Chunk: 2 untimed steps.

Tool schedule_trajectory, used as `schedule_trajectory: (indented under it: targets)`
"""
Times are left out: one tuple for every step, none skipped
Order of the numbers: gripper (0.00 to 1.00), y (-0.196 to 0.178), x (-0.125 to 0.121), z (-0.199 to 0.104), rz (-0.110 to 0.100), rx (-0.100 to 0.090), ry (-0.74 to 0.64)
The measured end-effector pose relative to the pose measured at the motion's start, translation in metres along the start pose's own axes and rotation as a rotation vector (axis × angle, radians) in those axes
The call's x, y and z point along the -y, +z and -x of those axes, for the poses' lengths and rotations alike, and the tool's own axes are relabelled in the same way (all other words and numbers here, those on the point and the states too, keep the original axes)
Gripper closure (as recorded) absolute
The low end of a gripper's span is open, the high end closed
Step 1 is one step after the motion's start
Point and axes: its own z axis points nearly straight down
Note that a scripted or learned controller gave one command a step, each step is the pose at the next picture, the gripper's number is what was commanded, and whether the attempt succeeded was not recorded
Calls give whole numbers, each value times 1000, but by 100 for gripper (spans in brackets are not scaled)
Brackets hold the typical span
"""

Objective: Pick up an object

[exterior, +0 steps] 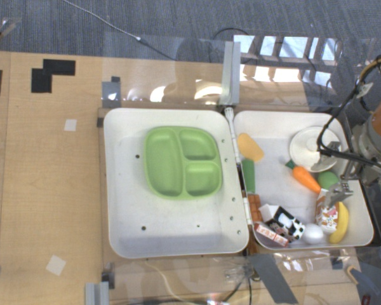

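The right bin [276, 122] holds a jumble of small things. A white bowl [308, 148] sits at its back, with an orange carrot [305, 178] and a green piece [328, 178] just in front. Nearer the front right lie a small printed carton [328, 217], a yellow banana [341, 223] and a white ball [313, 234]. My gripper [338, 194] hangs over the right side of this bin, just above the carton and beside the green piece. The grey arm [373, 135] comes in from the right.
A green divided plate [182, 161] lies in the left bin [124, 234]. Along the right bin's left wall are a yellow-orange piece [249, 147], a green stick [248, 175], a red-brown box [265, 224] and a black-and-white toy [289, 224]. Black cables [343, 107] loop above the bowl.
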Motion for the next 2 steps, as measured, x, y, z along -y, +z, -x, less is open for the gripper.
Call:
schedule_trajectory:
  targets:
    - [0,126,2,32,-2,7,51]
    - [100,116,0,34,-2,13,42]
